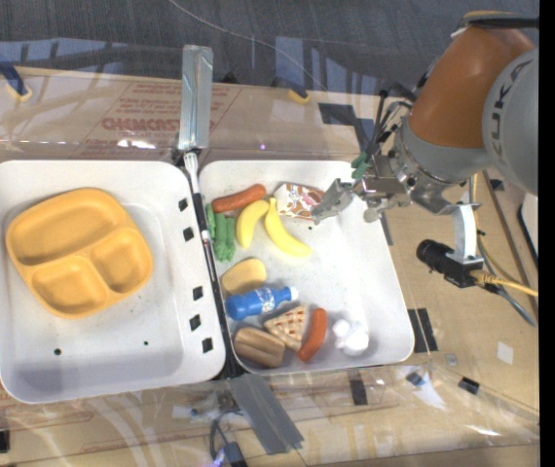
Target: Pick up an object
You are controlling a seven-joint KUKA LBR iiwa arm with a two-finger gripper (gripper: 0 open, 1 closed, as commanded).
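Observation:
The right bin (389,290) holds several toy foods. At its far end lie a red sausage (241,199), two bananas (276,230), green beans (222,233) and a printed snack packet (300,200). Closer in are a tan potato (243,274), a blue bottle (258,302), a pizza slice (288,323), a brown roll (258,346), a second red sausage (314,335) and a white lump (352,336). My gripper (333,202) hangs over the bin's far right part, just right of the snack packet. Nothing shows held in it.
The left bin (24,368) carries a yellow divided plate (78,251). A metal clamp bar (196,100) stands at the far end of the wall between the bins. The arm's orange band (467,86) and cables (472,266) lie right of the right bin.

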